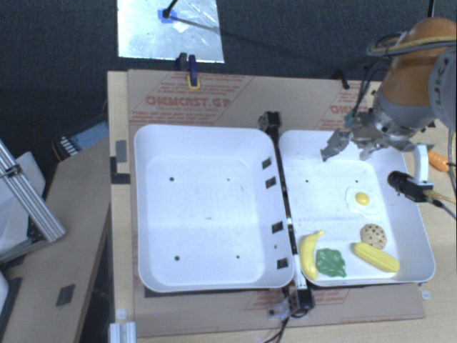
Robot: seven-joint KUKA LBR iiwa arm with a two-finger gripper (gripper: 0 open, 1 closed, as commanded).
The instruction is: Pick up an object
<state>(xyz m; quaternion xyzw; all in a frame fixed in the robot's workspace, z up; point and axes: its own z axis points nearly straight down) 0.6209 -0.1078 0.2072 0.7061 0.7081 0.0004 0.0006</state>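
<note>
The right bin (418, 224) holds several toy foods. A fried egg (362, 199) lies near its middle, with a cookie (373, 235) just below it. A yellow corn cob (376, 257) lies at the front right, and a banana (308, 254) lies by the front left wall. A green leafy piece (330, 262) touches the banana. My gripper (348, 153) hangs over the bin's back edge, up and left of the egg. Its fingers are spread open with nothing between them.
The left bin (153, 191) sits beside the right one, joined by a black divider strip (278, 191). Both rest on a cardboard sheet (214, 98). A shiny foil square (170, 20) lies at the back.
</note>
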